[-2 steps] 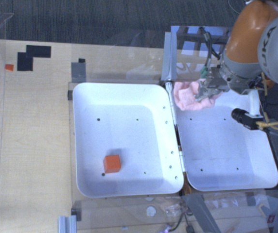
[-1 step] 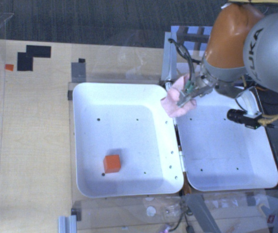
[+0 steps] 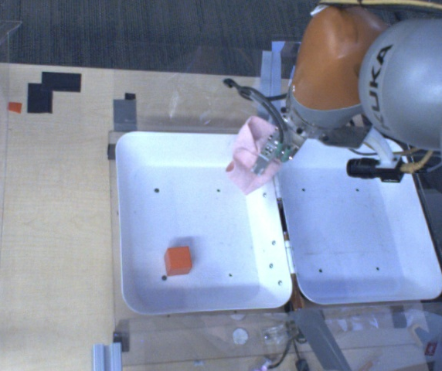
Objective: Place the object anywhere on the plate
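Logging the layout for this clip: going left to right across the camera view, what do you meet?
Small orange marker on the bench → black L-shaped patch → orange cube in the left white bin → pink cloth at the hand → right white bin → grey KUKA arm.

Setting: robotics test laboratory. Evidence: a large grey industrial arm with an orange band [image 3: 337, 45], branded KUKA, mounted over a pale wood-topped bench [image 3: 51, 230]. Two shallow white plastic bins [image 3: 205, 300] sit side by side, held by grey metal brackets [image 3: 125, 113]. Black square markers [image 3: 51, 90] are fixed to the bench. Dark carpet flooring [image 3: 128, 14] lies beyond.
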Controlling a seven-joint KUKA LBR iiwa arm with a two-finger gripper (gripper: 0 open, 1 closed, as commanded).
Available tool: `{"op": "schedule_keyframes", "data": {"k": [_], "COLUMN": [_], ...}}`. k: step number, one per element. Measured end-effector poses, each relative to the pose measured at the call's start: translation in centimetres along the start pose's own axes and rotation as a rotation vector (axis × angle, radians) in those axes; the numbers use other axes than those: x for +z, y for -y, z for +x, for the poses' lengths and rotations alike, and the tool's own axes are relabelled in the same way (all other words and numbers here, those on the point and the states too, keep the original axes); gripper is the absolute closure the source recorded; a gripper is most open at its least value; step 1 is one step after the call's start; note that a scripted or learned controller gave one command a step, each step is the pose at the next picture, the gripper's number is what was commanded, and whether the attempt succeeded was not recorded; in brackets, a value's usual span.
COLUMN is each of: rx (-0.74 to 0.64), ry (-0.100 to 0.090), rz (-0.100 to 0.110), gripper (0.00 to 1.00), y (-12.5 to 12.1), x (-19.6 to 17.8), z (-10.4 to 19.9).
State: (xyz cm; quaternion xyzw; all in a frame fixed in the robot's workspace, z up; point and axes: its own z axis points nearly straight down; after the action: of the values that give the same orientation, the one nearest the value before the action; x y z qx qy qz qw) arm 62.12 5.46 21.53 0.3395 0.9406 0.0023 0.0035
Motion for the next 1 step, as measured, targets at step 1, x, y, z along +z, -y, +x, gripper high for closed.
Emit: {"op": "schedule_keyframes", "data": {"k": [1], "rx": [-0.401], "ry": [0.002], "rz": [-0.003], "gripper": [1.00], "y": [-4.43], "x": [-1.54], "z": [3.03]}}
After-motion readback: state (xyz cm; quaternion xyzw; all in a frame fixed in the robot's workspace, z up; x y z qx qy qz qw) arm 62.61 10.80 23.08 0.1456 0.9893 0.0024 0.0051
